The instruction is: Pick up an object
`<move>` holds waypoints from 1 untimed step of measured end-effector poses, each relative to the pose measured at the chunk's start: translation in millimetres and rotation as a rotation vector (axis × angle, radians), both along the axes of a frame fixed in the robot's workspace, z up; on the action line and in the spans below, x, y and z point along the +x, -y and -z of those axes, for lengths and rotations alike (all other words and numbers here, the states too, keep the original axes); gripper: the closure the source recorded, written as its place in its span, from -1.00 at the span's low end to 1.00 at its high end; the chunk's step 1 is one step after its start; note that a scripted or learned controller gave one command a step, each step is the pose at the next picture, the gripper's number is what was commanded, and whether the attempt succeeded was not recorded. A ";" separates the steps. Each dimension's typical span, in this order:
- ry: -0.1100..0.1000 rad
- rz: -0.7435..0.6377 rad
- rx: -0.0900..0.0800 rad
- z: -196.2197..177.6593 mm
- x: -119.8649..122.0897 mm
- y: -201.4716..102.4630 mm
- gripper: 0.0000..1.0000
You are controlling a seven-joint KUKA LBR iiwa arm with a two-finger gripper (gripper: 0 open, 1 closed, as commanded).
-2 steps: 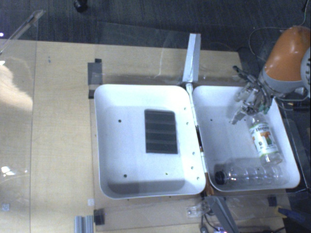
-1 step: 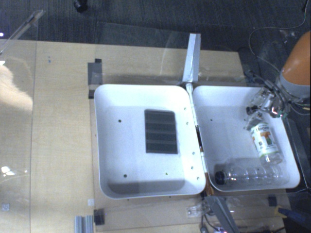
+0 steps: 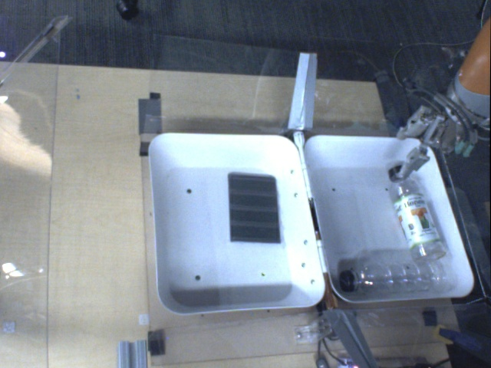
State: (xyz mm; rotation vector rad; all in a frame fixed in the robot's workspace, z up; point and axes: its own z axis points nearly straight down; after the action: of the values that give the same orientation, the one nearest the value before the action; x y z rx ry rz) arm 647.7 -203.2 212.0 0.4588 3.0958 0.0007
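Note:
My gripper (image 3: 409, 146) hangs over the far right corner of the right bin (image 3: 337, 159), with the arm coming in from the right. Its two fingers stand apart, open, and nothing is between them. Just in front of the lower finger (image 3: 408, 164) lies a small clear bottle (image 3: 416, 219) with an orange and green label, pointing toward the gripper. A larger clear plastic bottle (image 3: 395, 276) with a black cap lies along the bin's near wall. In the middle of the left bin (image 3: 176, 205) lies a dark grey ribbed rectangular block (image 3: 254, 208).
A metal post (image 3: 304, 90) stands behind the joint between the two bins. Cables (image 3: 418, 75) run behind the right bin near the arm. Clamps and brackets (image 3: 152, 113) sit at the bins' corners on the wooden bench.

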 end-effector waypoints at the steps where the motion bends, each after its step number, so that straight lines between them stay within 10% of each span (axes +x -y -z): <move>1: -0.005 -0.185 0.001 75.3 -40.5 -73.8 -1.00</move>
State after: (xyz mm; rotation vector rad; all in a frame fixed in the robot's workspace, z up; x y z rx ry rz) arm 607.2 -129.4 136.7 0.1707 3.1299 0.0026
